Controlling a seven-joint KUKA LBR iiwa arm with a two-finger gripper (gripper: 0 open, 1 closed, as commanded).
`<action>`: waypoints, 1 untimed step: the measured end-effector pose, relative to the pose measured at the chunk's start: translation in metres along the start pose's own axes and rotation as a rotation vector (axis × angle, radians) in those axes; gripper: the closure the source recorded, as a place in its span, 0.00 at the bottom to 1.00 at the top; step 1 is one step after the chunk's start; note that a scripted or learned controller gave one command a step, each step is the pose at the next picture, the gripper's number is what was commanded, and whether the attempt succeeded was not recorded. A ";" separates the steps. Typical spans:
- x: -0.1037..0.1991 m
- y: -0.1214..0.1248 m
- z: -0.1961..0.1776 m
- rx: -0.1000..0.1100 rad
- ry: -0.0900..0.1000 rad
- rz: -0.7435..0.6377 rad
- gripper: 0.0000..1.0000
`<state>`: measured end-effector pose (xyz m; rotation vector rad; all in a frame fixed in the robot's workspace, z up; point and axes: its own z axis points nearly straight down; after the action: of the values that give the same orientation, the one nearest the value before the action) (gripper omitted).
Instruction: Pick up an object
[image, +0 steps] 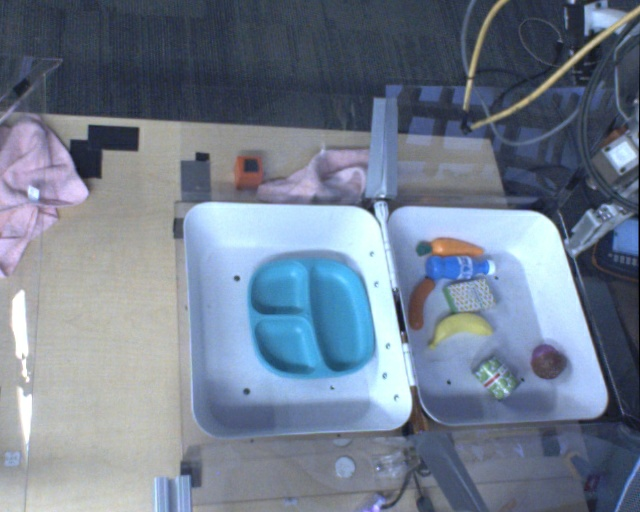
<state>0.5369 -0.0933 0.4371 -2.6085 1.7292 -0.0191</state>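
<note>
I see the left bin (210, 300) carrying a blue divided tray (310, 315). In the right bin (570, 300), a banana (460, 327) lies mid-bin, blue bottle (457, 267) and carrot (455, 247) toward the far edge. I judge the banana light, firm, graspable across its middle. The gripper's state I cannot tell.

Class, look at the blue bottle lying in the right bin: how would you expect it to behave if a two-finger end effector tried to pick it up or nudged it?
The blue bottle lies on its side, so it probably rolls if nudged across its axis. Its rounded, smooth-looking body may slip between fingers. The carrot sits close beside it, so a push would likely disturb that too.
</note>
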 end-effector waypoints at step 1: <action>0.007 -0.075 0.025 -0.001 -0.003 -0.702 1.00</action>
<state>0.6093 -0.0709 0.4132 -3.0480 0.7280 -0.0189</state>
